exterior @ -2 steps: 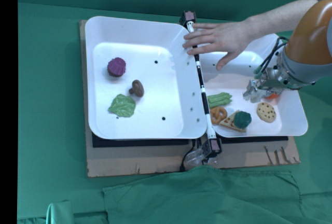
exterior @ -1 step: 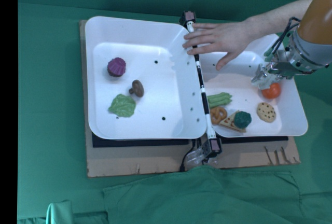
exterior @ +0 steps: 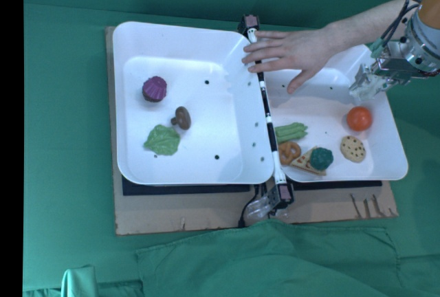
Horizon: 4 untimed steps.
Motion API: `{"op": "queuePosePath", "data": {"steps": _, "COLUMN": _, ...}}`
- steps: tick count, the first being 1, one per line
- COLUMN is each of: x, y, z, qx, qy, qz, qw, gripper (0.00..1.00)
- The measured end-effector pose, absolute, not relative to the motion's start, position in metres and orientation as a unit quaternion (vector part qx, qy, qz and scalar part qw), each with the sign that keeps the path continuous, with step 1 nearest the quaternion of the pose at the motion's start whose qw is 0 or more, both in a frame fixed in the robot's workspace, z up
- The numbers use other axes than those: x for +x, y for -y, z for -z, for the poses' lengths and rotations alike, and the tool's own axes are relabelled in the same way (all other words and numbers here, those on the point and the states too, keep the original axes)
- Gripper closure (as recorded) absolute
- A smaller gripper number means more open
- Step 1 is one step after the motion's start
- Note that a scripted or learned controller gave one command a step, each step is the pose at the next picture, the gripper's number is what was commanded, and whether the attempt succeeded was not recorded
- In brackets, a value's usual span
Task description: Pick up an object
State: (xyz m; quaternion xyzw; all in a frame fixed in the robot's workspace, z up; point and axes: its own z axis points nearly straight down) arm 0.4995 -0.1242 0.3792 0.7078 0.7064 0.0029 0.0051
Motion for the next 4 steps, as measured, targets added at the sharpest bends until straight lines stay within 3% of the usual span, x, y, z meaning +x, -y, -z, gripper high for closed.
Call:
{"op": "queuePosePath", "data": {"steps": 1, "x": 0.500, "y": 0.126, "z": -0.380, "qx": 0.708, "qy": -0.706, "qz": -0.0009, "qw": 0.003, "gripper": 1.00}}
{"op": "queuePosePath", "data": {"steps": 4, "x": 0.594, "y": 0.009, "z": -0.329, "qx": 0.707, "qy": -0.707, "qz": -0.0015, "qw": 0.002, "gripper": 1.00}}
